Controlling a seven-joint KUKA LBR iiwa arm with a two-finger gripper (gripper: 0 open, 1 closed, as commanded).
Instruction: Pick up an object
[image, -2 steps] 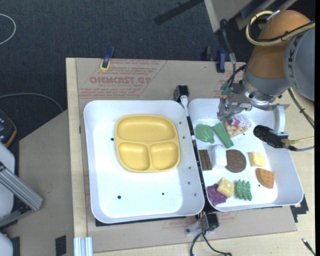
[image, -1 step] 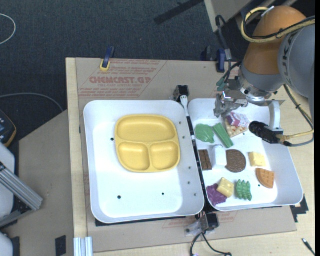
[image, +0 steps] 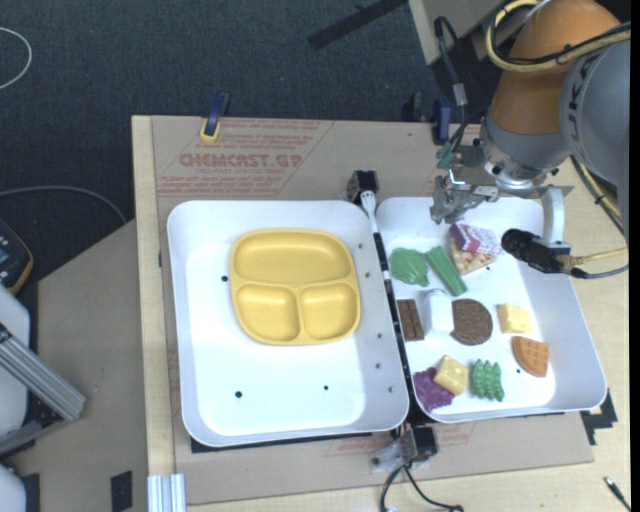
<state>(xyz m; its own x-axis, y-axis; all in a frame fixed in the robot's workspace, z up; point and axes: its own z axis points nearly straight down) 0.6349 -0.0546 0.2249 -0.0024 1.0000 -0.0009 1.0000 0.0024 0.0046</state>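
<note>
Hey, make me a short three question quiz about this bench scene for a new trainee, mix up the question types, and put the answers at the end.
1. True or false: the yellow three-compartment plastic plate lies in the right white bin.
2. Multiple choice: the round dark brown cookie-like toy lies nearest to which item? A) blue and yellow clamp B) pale yellow cheese-like block C) the plate
3. Fill in: the two-finger gripper hovers over the ______ end of the right bin.

Key: 1. False, it lies in the left white bin. 2. B. 3. Far, close to the purple and white toy.
</note>
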